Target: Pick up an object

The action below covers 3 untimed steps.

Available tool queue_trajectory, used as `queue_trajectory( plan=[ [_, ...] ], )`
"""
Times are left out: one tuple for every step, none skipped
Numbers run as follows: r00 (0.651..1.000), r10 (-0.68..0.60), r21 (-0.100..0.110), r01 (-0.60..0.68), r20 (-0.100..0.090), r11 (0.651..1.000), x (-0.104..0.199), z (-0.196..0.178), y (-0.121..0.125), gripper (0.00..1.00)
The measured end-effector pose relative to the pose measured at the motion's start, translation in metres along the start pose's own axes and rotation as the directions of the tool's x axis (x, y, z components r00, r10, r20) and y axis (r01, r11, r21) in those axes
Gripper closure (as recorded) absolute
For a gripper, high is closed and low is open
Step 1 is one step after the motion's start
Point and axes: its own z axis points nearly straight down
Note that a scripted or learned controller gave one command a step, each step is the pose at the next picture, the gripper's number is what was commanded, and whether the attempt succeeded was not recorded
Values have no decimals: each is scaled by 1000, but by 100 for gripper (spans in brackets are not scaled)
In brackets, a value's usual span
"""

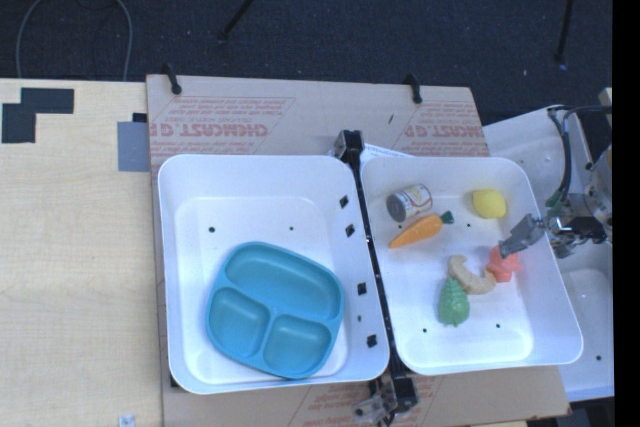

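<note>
The right bin holds several small items. A grey can lies on its side next to an orange carrot, and a yellow lemon sits towards the back right. Nearer the front are a beige curved piece, a green toy vegetable and a small red-pink object. My gripper reaches in over the bin's right rim, low and just above the red-pink object, close to it or touching it. Nothing is visibly lifted.
The left bin holds a blue divided plate. A black clip divider joins the two bins. Cardboard lies under them, with a wooden bench top to the left. The arm and its cables crowd the right side.
</note>
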Motion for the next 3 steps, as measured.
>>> queue_trajectory(
  plan=[
    [1000,-3,-12,3,3,1000,0,-7,2,0],
    [1000,-4,-10,4,2,1000,3,54,9,0],
    [1000,-2,-11,2,2,1000,9,96,11,0]
  ],
)
